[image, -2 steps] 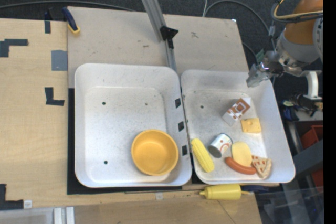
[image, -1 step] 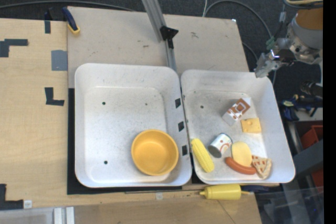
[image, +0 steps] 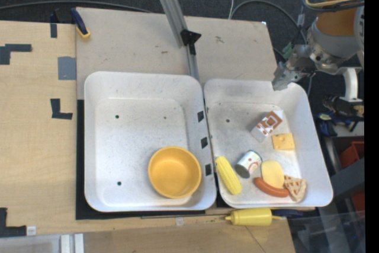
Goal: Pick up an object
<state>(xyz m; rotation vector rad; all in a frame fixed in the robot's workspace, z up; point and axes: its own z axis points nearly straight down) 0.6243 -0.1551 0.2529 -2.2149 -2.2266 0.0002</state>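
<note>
We are seeing the pickable items crowding the near half of the right bin (image: 237,98). The corn (image: 228,175) is lying just beside the bin's left wall, with its long axis running from far-left to near-right. A white can (image: 249,163) is lying on its side just right of it, dark mouth facing the corn. The yellow round piece (image: 272,173), the red sausage (image: 270,188) and the pizza slice (image: 295,186) are bunching together near the front rim, touching or nearly so. The sausage is running left to right. The pizza slice is sitting close to the right wall, so there is little room there.

The brown-and-white carton (image: 267,124) is sitting tilted mid-bin, and the yellow cheese block (image: 283,141) is just beside it on the near right. The far half of this bin is giving open room.

In the left bin (image: 118,98) a yellow bowl (image: 174,172) is standing upright near the front rim, with wide room around it.

A mustard bottle (image: 251,217) is lying outside on the bench, along the right bin's front edge.

The gripper (image: 283,79) is hanging over the right bin's far right corner, well apart from every item. We cannot tell whether it is open or closed.
</note>
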